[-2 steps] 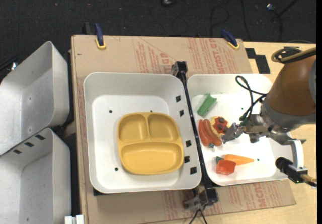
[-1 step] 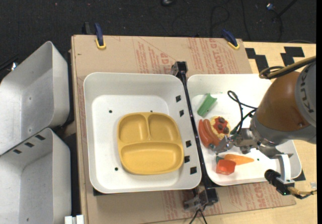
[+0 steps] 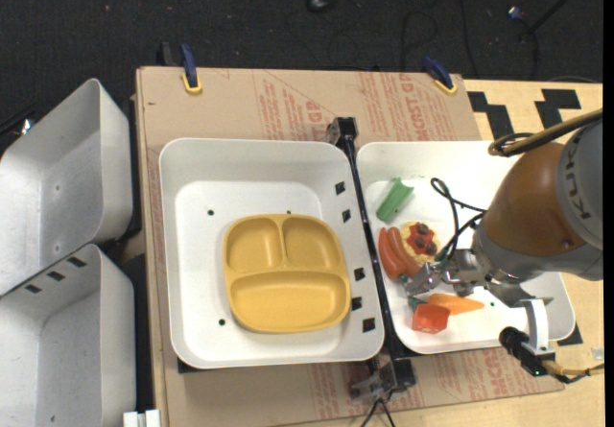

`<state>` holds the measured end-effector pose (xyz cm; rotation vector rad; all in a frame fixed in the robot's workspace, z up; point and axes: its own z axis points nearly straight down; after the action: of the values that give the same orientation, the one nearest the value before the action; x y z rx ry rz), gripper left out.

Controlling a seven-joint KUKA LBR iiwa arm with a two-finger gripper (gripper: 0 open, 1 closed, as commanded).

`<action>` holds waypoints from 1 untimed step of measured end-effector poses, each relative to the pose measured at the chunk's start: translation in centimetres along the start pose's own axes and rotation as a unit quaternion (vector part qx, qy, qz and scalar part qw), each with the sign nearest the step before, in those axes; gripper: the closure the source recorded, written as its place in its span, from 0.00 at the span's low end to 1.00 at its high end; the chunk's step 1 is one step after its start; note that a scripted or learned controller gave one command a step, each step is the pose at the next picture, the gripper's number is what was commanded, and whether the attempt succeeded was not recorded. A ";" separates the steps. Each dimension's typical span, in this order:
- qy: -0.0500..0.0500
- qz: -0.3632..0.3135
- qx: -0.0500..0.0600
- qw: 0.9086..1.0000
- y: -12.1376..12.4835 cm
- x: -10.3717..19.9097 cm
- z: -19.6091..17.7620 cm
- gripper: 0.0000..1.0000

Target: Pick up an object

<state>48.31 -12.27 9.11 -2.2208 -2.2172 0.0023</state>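
Observation:
The right bin (image 3: pixel 537 320) holds a green block (image 3: pixel 393 200), a red sausage (image 3: pixel 394 252), a small pizza-like toy (image 3: pixel 420 240), an orange carrot (image 3: pixel 456 303) and a red piece (image 3: pixel 431 319). My gripper (image 3: pixel 432 277) hangs low over the bin's left half, between the sausage and the carrot, its metal fingers pointing left. Nothing shows between the fingers. The grey and orange arm covers the bin's right half.
The left bin (image 3: pixel 192 224) holds a yellow divided plate (image 3: pixel 286 272). A black divider (image 3: pixel 363 233) runs between the two bins. Black cables (image 3: pixel 451 204) trail over the right bin. Two spare white bins (image 3: pixel 58 224) stand off the bench at the left.

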 end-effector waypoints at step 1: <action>0.000 0.001 -0.001 1.000 0.0 0.0 -1.1 1.00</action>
<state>48.36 -12.27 10.17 -2.2238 -2.2160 0.0006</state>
